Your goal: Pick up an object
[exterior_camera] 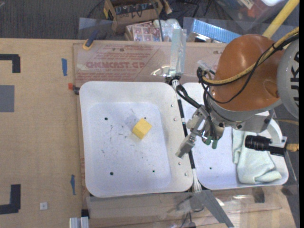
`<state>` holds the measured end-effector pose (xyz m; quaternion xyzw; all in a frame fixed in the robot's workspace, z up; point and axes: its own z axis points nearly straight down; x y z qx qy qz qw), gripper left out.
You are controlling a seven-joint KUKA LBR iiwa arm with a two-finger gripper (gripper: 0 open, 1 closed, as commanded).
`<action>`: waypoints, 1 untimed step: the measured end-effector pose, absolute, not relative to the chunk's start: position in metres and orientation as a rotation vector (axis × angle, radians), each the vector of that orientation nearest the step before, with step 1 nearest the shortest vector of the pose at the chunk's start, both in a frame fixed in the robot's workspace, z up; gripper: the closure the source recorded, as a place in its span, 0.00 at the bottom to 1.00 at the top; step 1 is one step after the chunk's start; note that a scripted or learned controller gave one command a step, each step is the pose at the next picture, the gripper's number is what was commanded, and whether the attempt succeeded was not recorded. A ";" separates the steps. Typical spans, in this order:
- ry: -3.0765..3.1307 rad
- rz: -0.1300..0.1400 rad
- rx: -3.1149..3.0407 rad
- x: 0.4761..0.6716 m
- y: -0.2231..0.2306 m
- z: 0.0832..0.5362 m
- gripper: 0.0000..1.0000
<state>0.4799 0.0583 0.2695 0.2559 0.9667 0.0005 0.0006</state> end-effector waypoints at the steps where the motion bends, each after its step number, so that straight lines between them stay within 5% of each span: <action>1: 3.087 0.001 0.579 0.494 0.154 0.210 0.00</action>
